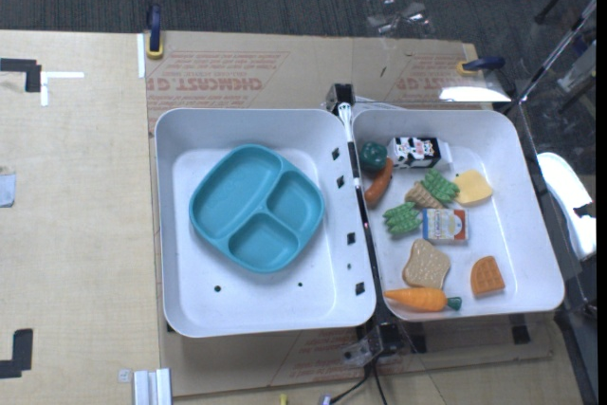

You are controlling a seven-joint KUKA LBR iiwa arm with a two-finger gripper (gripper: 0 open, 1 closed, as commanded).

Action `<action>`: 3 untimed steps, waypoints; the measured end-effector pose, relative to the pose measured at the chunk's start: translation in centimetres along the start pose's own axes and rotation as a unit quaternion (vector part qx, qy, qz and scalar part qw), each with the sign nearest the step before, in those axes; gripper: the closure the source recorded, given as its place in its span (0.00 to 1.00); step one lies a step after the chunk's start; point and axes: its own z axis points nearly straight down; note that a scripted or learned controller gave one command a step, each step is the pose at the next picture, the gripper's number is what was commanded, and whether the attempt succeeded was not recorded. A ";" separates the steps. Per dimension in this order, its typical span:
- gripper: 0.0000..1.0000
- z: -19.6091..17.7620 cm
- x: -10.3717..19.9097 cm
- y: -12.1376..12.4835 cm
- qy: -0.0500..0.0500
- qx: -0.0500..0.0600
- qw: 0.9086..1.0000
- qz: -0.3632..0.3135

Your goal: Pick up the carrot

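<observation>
Orange with a small green stub at its blunt end, the carrot (pixel 414 300) lies on its side in the right bin (pixel 531 204). It sits along the near wall toward the near-left corner, its pointed end aimed at the divider between the two bins. A slice of toy bread (pixel 426 266) sits just behind it, close enough that I cannot tell whether the two touch. An orange waffle-like piece (pixel 487 277) lies near the carrot's green end but apart from it. Farther back are a green leafy piece (pixel 402 219), a small printed packet (pixel 444 225), a yellow cheese wedge (pixel 473 187) and a cow-patterned carton (pixel 415 151). A second reddish-orange elongated piece (pixel 379 183) leans by the divider, next to a dark green ball (pixel 373 154). The left bin (pixel 180 289) carries a teal divided plate (pixel 256 207), which plays no part here. Judging by how things lie, the task is at its very start: the carrot rests untouched on the bin floor and the approach has yet to be made. Whether the hand is released or clenched I cannot tell. The next move probably calls for coming down over the carrot's thicker middle, with the closing direction set across its long axis. The bin wall on the near side and the bread on the far side leave little room. The hand must also not mistake the reddish piece by the divider for the target.
</observation>
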 end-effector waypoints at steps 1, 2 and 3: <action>0.00 0.0 0.0 0.0 0.000 0.000 1.000 0.000; 0.00 0.0 0.0 0.0 0.000 0.000 1.000 0.000; 0.00 5.0 7.3 0.8 0.002 0.001 0.999 0.041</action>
